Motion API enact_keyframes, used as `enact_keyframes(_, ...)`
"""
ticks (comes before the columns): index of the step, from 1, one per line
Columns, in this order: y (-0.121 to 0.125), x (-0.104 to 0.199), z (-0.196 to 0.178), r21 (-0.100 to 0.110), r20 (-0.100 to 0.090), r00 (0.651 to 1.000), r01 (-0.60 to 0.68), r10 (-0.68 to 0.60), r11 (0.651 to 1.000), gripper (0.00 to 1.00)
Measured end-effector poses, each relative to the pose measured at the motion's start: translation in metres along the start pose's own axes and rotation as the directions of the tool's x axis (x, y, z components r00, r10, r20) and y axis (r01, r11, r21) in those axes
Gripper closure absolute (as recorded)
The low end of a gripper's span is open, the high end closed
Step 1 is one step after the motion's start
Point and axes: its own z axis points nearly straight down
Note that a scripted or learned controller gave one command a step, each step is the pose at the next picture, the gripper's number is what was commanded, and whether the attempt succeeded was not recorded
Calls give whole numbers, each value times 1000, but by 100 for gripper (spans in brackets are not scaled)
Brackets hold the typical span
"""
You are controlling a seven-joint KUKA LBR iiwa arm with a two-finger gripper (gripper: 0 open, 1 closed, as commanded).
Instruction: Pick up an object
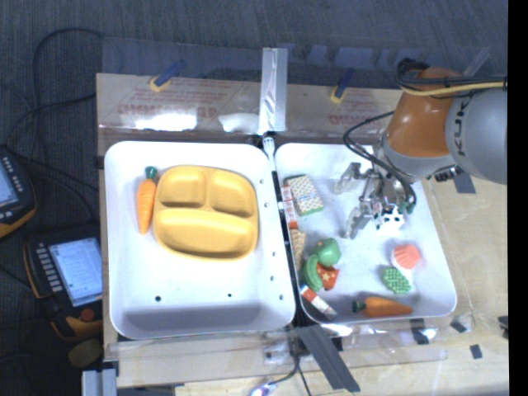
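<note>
My gripper point(353, 205) hangs over the upper middle of the right bin point(437, 246), fingers open, with bare bin floor between them. A small black-and-white spotted toy point(390, 216) lies just right of the fingers, close to the wrist. A checkered green-and-white box point(305, 194) sits to the gripper's left. Below it lie a green and red toy point(322, 262), a pink-orange piece point(406, 256), a green knobbly piece point(397, 280) and an orange carrot point(381, 307).
The left bin point(124, 295) holds a yellow divided tray point(206, 211) and a second carrot point(146, 203) beside it. A narrow packet point(288, 209) lies along the wall between the bins. The arm's orange band point(417, 126) sits over the right bin's far edge.
</note>
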Motion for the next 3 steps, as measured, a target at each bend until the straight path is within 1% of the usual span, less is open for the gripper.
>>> enact_keyframes(1,-46,40,-1,2,-1,999,41,-41,999,0)
enact_keyframes(2,-72,120,-2,2,-2,992,124,-124,992,0)
enact_keyframes(3,-71,89,-1,2,-3,988,154,-154,988,0)
